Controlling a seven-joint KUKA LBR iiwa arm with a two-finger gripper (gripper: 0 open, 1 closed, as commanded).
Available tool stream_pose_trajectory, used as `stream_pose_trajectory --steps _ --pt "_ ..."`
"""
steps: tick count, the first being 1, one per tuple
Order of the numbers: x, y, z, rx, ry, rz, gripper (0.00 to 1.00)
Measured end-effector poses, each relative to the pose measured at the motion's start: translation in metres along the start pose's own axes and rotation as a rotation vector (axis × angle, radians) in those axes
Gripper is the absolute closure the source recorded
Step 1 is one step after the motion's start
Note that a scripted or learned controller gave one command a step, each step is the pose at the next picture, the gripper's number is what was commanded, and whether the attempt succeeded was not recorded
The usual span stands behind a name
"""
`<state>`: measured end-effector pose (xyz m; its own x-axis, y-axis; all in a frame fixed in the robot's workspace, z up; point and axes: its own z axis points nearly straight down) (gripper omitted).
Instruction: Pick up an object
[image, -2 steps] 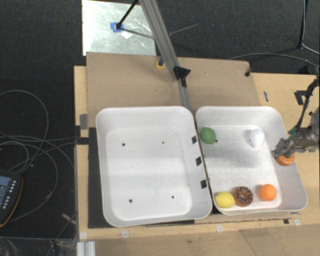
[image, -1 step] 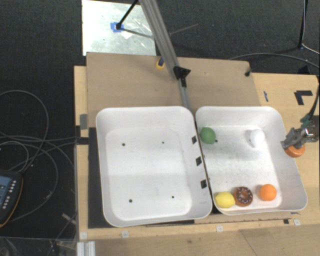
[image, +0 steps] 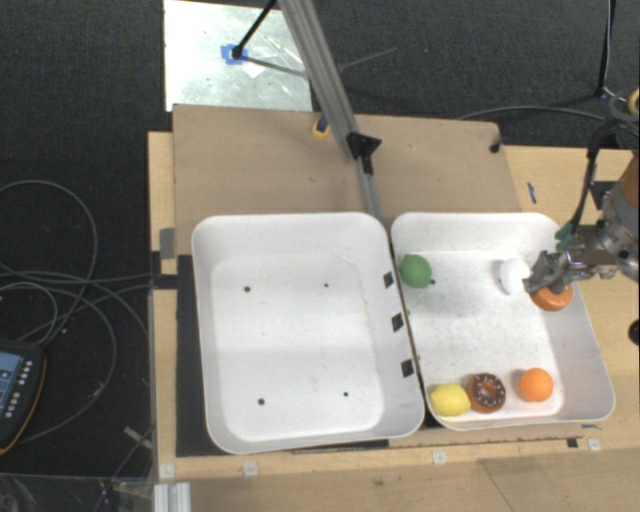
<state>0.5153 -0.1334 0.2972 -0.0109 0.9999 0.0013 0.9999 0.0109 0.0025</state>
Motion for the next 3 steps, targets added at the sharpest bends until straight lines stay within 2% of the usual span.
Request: stream_pose_trajectory --steps 2,3 --pt "0.115 0.006 0.014 0.000 0.001 0.000 1.00" --pt "0.164 0.008 0.046 0.005 0.001 0.001 1.00"
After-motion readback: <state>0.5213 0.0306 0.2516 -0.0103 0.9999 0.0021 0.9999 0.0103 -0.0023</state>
